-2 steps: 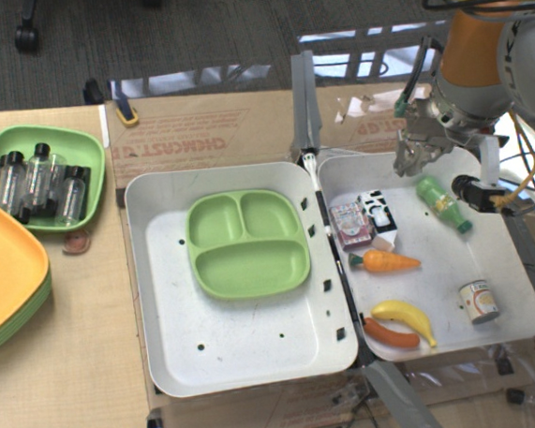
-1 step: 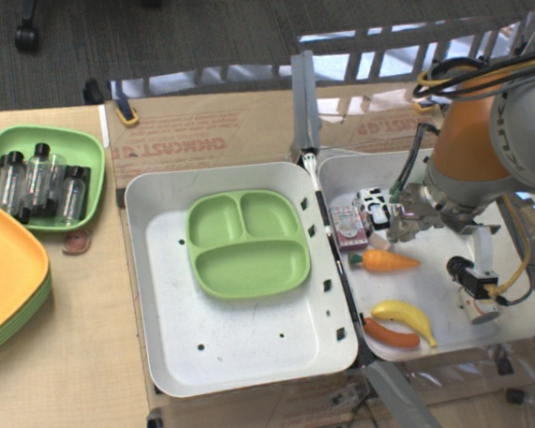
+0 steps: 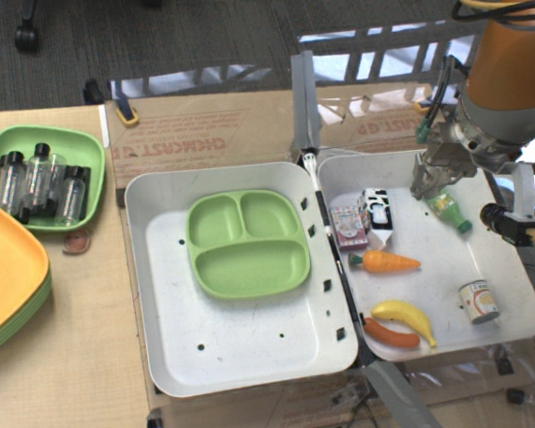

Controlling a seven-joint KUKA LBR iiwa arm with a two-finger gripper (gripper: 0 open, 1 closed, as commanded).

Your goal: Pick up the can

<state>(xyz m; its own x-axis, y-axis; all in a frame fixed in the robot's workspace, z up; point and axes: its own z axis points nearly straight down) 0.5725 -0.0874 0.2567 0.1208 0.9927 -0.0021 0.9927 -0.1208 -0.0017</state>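
Observation:
The can (image 3: pixel 479 301) is small and silver-white with a label, and lies near the right bin's (image 3: pixel 518 325) front right corner. The gripper (image 3: pixel 431 179) hangs from the grey and orange arm over the bin's back right part, directly above a small green bottle (image 3: pixel 452 212). It is well behind the can, roughly a third of the bin's depth away, and nothing shows in its grasp.
The right bin also holds a carrot (image 3: pixel 390 261), a banana (image 3: pixel 406 318), a red sausage-like piece (image 3: pixel 390 336), a pink packet (image 3: pixel 349 226) and a black-and-white box (image 3: pixel 377 210). A green divided plate (image 3: pixel 248 241) lies in the left bin (image 3: pixel 169 359). A green tray of bottles (image 3: pixel 43 178) and orange plates (image 3: pixel 0 272) sit at the far left.

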